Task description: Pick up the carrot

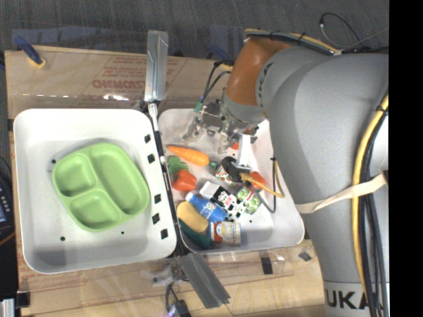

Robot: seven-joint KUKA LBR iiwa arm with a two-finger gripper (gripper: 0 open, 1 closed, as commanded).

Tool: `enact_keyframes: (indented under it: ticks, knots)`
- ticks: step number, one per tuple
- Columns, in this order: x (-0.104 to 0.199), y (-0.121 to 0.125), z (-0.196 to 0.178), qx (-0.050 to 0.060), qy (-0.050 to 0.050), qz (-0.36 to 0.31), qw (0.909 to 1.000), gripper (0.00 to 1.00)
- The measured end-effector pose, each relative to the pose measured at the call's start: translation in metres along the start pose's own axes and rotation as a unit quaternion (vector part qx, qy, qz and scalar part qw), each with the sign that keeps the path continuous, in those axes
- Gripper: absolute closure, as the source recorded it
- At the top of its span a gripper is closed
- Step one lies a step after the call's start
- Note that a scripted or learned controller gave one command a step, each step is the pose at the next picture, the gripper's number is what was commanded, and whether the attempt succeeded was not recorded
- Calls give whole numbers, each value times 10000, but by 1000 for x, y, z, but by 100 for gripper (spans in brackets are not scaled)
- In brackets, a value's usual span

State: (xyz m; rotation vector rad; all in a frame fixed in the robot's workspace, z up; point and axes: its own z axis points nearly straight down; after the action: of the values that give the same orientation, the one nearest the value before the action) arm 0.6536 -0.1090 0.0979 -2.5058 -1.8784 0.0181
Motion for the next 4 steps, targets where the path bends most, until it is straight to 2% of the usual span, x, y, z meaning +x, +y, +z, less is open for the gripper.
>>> enact_keyframes:
  ticks: [1, 2, 3, 4]
  knots:
    - [-14, -52, 10, -26, 10, 764, 9971, 0]
    - [-73, -55, 8, -25, 36, 1832, 9831, 0]
    - [3, -53, 9, -27, 32, 3477, 9376, 0]
    - [20, -19, -93, -32, 41, 4847, 8746, 0]
